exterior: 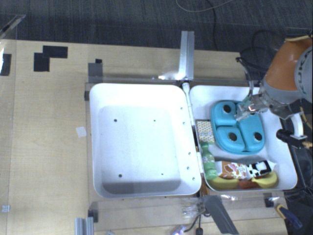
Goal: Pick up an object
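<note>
The teal tray [238,126] lies in the right bin [291,177], toward its back. It looks like stiff, light, slick plastic, best pinched at a raised edge. The gripper [247,106] hangs over its top edge; its opening cannot be told. One tray, one green bottle [208,161], one snack packet [239,170], two bins.

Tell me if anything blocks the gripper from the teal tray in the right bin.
Nothing visible does. The gripper is right over the teal tray, at its upper right part. The packets and green bottle lie toward the near end of the right bin.
</note>
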Available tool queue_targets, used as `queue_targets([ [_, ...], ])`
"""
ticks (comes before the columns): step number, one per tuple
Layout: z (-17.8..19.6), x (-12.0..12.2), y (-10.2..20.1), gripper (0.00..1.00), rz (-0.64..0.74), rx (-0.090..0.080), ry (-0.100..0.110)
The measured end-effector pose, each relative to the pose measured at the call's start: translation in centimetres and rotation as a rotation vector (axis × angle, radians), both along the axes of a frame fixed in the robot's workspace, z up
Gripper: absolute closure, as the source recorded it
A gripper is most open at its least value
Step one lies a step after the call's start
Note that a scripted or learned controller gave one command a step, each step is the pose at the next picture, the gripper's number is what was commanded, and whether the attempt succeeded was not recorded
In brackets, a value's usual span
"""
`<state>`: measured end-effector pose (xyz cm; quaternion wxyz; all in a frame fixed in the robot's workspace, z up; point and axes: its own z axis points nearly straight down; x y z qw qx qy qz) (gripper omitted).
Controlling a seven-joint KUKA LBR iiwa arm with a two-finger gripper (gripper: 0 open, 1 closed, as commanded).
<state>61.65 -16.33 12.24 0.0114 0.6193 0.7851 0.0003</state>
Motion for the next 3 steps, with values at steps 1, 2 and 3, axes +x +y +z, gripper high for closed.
queue_targets([
  [1, 10.5, 0.0, 2.3, 1.0, 0.024, 0.012, 0.013],
  [2, 7.9, -0.1, 2.5, 1.0, 0.171, 0.011, 0.017],
  [3, 11.1, -2.8, 0.2, 1.0, 0.01, 0.012, 0.014],
])
